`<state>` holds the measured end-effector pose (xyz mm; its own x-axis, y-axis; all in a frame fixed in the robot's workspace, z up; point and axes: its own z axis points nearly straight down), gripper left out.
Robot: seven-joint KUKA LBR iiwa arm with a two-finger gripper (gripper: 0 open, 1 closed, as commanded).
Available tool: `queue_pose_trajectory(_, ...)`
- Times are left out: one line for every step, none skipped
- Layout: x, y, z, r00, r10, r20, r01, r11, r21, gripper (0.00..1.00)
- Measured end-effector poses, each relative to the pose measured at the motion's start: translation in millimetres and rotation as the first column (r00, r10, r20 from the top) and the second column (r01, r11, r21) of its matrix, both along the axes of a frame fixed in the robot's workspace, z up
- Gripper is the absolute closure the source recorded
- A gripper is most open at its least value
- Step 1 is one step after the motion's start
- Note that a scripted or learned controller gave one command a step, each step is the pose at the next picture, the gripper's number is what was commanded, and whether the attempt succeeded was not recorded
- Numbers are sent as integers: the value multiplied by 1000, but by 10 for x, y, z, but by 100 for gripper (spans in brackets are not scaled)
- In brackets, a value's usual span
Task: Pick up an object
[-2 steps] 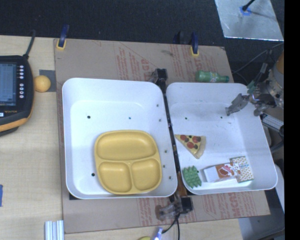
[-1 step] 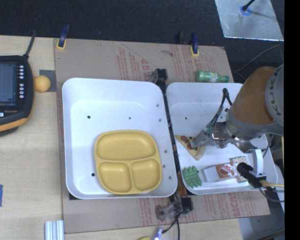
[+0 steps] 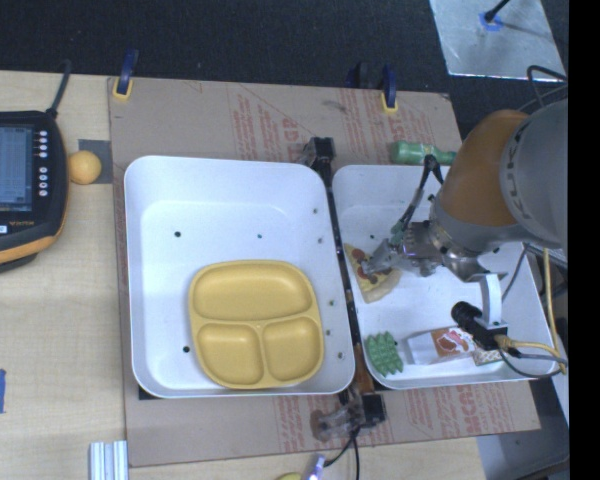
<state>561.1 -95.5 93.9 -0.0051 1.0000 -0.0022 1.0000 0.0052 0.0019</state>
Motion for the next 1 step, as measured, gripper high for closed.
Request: queue_pose_trajectory(88, -468, -2, 1000, -4, 0, 4, 1000, 2, 0)
